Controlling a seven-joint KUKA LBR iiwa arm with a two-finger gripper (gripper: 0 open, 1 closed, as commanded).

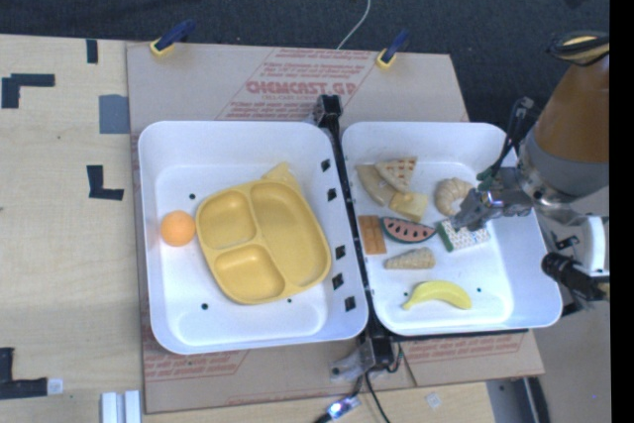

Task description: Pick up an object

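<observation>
Reaching in from the right, your grey arm with its orange band [580, 114] holds the two-finger gripper [474, 211] low over the right white bin [515, 307], and you cannot tell from this angle how it is set. Just beneath it lies a small white speckled block with a green edge [464, 237], beside a tan shell-shaped piece [453, 193]. Left of these you see a watermelon slice [409, 232], a pale yellow cheese wedge [408, 205] and an orange cracker [371, 234]. Nearer you lies a yellow banana [440, 294]. Over in the left white bin [158, 312], a yellow divided plastic tray [262, 243] sits beside a small orange ball [177, 229].
</observation>
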